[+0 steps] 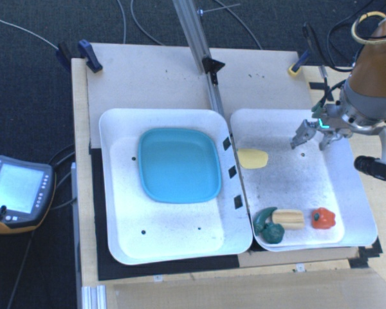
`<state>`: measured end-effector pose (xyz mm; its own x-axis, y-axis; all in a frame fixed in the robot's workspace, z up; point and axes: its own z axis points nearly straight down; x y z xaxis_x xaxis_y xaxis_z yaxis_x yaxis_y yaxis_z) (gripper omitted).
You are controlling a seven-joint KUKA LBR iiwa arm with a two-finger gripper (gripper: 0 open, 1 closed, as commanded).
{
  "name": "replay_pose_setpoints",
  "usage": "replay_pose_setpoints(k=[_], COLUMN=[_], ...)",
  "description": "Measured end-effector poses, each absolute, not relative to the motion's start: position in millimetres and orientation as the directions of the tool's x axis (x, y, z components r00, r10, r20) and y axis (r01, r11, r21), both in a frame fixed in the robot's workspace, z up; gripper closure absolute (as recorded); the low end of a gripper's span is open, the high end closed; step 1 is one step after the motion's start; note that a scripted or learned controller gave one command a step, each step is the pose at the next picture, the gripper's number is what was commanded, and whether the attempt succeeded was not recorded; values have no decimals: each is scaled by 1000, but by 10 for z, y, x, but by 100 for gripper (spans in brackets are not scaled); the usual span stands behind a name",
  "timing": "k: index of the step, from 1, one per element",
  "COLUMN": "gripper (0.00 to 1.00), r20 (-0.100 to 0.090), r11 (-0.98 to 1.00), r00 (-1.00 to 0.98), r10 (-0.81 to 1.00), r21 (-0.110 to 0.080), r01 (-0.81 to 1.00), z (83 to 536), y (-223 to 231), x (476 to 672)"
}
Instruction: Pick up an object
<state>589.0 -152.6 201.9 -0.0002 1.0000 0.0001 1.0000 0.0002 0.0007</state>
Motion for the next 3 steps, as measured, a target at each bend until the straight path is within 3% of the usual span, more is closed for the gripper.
replay_pose_setpoints(k=[1,3], gripper=[0,0], r20=[0,1], r11=[0,0], r00=[0,0], r10=[1000,1000], r21=[1,-5], r01=[1000,1000], z=[2019,984], y=[-1526,-1590], x=[5890,5918])
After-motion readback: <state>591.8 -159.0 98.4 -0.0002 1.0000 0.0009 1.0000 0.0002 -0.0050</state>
